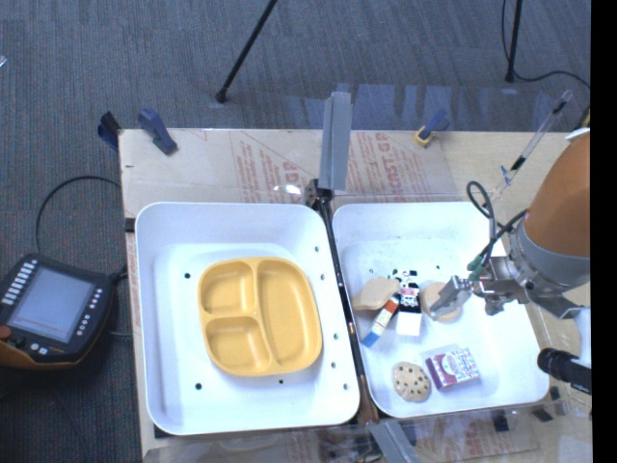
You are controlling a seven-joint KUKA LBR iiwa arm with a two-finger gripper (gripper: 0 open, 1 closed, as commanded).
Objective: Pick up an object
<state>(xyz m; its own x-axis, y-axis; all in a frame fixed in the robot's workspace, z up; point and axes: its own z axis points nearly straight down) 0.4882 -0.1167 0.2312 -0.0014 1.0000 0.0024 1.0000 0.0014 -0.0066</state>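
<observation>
Speckled round cookie (pixel 412 381), flat

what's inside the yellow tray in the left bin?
Nothing visible inside the yellow tray: all three compartments show bare. It covers the left bin floor beneath, so anything under it can't be seen.

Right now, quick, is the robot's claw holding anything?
Gripper: low in the right bin, over a tan round piece; whether it grips anything cannot be told.
</observation>
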